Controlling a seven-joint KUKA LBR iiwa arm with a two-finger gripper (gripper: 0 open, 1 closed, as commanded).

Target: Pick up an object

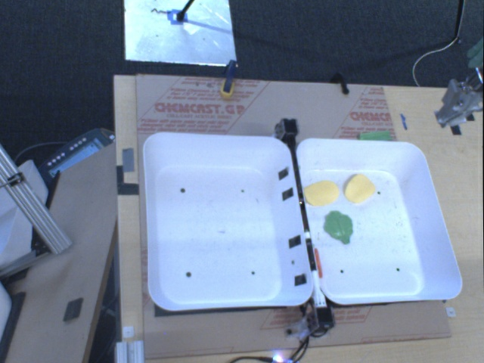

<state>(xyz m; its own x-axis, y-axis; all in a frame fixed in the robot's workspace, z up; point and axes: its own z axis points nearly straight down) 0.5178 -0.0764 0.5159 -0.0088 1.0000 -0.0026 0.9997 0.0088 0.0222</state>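
The right bin (423,225) holds three small flat objects near its left wall. Two are yellow pieces, one (321,193) close to the wall and the other (360,188) just to its right. Below and between them lies a green leaf-like piece (339,226). My gripper (459,106) hangs at the far right edge of the view, beyond the right bin's back corner and well apart from all three objects. It appears as a small grey metal shape.
The left bin (162,203) adjoins the right one, with black clips (288,194) along the shared wall. A shiny metal sheet (178,21) lies beyond the bench, a yellow clamp (227,89) sits at the board's back edge, and a cable (435,51) loops at top right.
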